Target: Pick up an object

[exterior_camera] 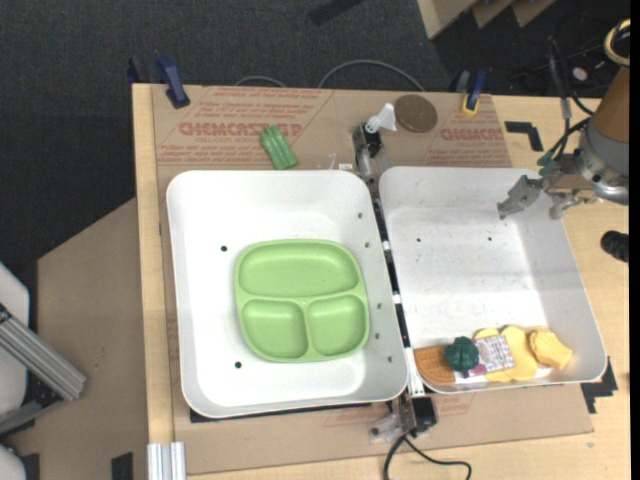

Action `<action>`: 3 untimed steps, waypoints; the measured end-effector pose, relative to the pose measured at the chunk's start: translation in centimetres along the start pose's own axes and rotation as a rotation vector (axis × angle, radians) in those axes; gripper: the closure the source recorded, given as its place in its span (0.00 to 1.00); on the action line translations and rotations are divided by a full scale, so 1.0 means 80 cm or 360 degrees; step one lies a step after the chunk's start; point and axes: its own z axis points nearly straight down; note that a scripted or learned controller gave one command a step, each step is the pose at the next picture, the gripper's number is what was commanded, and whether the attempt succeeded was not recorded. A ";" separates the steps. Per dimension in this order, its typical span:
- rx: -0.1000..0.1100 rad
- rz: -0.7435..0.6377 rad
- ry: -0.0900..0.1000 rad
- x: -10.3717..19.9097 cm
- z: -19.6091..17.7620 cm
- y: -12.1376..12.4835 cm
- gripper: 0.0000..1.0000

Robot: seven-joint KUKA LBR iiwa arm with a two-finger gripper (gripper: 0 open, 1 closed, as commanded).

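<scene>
- The grey metal two-finger gripper [522, 199] hung over the far right part of the right shallow white bin [470, 268], near that bin's far edge.
- Its fingers were spread apart, and nothing was between them.
- The grey arm [605, 153] with the orange band came in from the right side of the bench.
- A small heap of things lay along the near edge of the right bin, well apart from the gripper.
- In that heap was a dark green lumpy toy [461, 353], and it lay on a flat round brown piece [430, 364].
- Just beside the green toy lay a small packet with red and white print [493, 351].
- Some yellow soft-looking pieces [535, 349] sat at the near right corner of that bin, touching the packet.
- The left shallow white bin [200, 268] held a light green plastic tray with three parts [300, 299] in its middle.
- A small green ridged block [279, 148] lay on the brown cardboard sheet [230, 123] past the far edge of the left bin.
- A round brown disc [416, 114] lay on the cardboard past the far edge of the right bin.
</scene>
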 end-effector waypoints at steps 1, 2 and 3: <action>0.0023 -0.0001 0.0009 0.001 0.088 -0.014 0.00; 0.0006 -0.0001 0.0004 -0.004 0.007 -0.039 0.00; 0.0024 -0.0001 0.0012 0.039 0.106 -0.081 0.00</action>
